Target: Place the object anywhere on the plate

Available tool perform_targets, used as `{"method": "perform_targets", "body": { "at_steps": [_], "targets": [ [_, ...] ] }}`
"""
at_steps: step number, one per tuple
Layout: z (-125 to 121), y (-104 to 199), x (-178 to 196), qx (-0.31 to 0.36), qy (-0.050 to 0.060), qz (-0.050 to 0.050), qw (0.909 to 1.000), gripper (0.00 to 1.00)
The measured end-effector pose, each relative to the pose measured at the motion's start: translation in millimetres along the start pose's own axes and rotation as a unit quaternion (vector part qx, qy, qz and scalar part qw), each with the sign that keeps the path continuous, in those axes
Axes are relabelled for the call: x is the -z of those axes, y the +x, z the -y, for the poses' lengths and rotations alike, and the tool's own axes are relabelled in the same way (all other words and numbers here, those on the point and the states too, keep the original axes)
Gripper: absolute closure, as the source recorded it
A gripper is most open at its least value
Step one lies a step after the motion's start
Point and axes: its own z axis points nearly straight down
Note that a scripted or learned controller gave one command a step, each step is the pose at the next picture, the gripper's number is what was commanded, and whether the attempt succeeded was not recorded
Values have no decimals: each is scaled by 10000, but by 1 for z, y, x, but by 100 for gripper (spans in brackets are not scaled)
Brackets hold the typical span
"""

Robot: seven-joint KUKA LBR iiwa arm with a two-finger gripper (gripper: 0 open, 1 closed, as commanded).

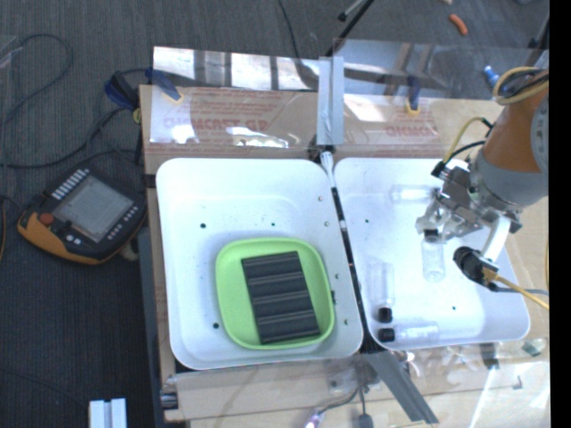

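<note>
A green plate point(229, 275) lies in the left bin point(192, 203), toward its front. A dark grey ribbed block point(280, 297) rests flat on the plate and covers most of its middle. My gripper point(434, 229) hangs over the right bin point(366, 185), near its middle right, far from the plate. Just below the gripper a clear vial point(434, 261) lies on the bin floor. I cannot make out anything held in the gripper.
More clear vials lie in the right bin: one near the back point(406, 192), one by the divider point(381, 280), one at the front edge point(412, 333) beside a small black cap point(384, 313). A teach pendant point(85, 214) sits on the floor at left.
</note>
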Motion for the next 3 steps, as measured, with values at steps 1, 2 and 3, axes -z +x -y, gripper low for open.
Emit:
{"method": "perform_targets", "body": {
  "at_steps": [1, 2, 3],
  "targets": [
    [0, 0, 0, -1, -1, -1, 10000, 0],
    [-2, 11, 42, -179, -6, -10, 9998, 0],
    [39, 24, 76, -352, 0, -12, 9994, 0]
  ]
}}
